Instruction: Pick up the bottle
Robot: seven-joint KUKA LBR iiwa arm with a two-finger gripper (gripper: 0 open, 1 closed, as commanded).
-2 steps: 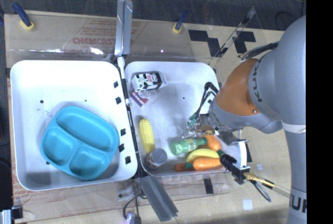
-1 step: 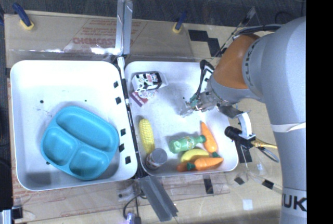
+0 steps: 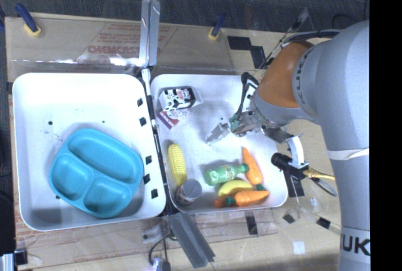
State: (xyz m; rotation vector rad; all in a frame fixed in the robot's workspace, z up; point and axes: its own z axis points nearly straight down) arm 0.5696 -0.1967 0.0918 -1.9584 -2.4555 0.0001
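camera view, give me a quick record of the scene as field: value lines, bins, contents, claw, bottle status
left bin: holds a blue divided plate
right bin: holds the toy food and small items
bottle: green, lying on its side near the right bin's front
beside bottle: banana, two carrots
other items: corn cob, tin can, black-and-white carton
claw: low over the right bin's middle, behind the bottle, apart from it
bottle status: not picked up
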